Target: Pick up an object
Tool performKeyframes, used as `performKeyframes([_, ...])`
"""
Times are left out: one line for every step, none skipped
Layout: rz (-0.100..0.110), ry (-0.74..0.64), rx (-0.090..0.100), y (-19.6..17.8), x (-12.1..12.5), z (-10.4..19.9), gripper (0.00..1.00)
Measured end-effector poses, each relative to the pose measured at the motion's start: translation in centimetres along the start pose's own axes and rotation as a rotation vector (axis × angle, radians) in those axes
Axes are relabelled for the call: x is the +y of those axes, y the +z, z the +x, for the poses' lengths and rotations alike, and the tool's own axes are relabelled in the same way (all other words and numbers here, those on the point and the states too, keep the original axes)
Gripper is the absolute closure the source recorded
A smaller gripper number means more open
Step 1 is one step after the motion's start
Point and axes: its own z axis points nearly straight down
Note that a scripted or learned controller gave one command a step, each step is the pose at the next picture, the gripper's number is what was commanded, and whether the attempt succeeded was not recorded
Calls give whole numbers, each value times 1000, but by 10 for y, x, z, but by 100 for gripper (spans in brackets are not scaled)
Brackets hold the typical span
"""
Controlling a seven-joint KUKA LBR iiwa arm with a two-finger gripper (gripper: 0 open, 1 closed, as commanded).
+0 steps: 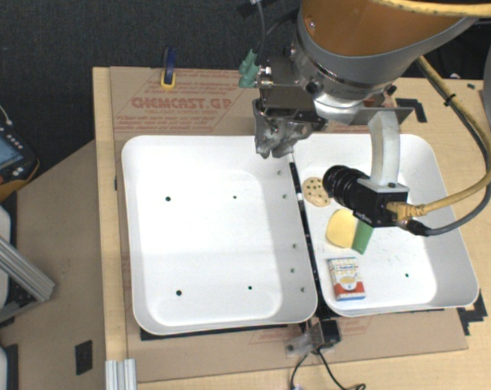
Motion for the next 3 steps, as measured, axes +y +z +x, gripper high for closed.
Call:
performKeyframes([1, 7, -3, -24, 82, -2, 100])
performKeyframes([1, -1, 0, -34, 83, 45, 100])
performKeyframes([2, 3, -2, -34, 84, 42, 0])
